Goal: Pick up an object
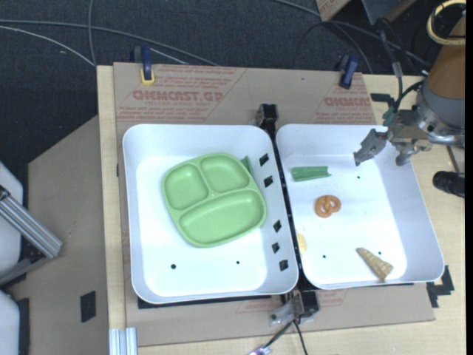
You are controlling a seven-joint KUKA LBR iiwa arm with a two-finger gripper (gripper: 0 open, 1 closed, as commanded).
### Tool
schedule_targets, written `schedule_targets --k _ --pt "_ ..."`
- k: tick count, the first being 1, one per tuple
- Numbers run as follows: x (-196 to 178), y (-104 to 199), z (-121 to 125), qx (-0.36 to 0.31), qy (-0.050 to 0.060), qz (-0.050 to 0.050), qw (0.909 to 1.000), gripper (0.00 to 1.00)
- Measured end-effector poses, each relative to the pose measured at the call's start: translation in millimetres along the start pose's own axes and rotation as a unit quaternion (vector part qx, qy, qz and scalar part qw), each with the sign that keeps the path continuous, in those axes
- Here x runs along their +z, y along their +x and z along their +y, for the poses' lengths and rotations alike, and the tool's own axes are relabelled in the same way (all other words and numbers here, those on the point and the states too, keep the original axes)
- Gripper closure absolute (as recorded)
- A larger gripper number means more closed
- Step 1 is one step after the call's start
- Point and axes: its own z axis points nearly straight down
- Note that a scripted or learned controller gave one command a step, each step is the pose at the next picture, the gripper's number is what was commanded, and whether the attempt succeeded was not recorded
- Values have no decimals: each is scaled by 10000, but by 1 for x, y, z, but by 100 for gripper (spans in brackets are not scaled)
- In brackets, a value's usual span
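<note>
end effector [384, 149] hovers open above right bin's [414, 220] far corner.

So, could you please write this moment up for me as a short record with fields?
left bin: holds a light green plastic divided plate
right bin: flat green strip near the divider; orange pretzel-shaped toy mid-bin; tan cone-shaped piece at the near edge
gripper: over the right bin's far right corner, jaws spread, nothing between them
task state: no object picked yet
</note>
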Motion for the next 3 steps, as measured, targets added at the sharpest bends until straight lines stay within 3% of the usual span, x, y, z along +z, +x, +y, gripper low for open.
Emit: schedule_targets --k 1,3 --pt "-7 0 2 -15 -63 -12 10000 0" --pt "106 9 1 -16 -35 -2 10000 0"
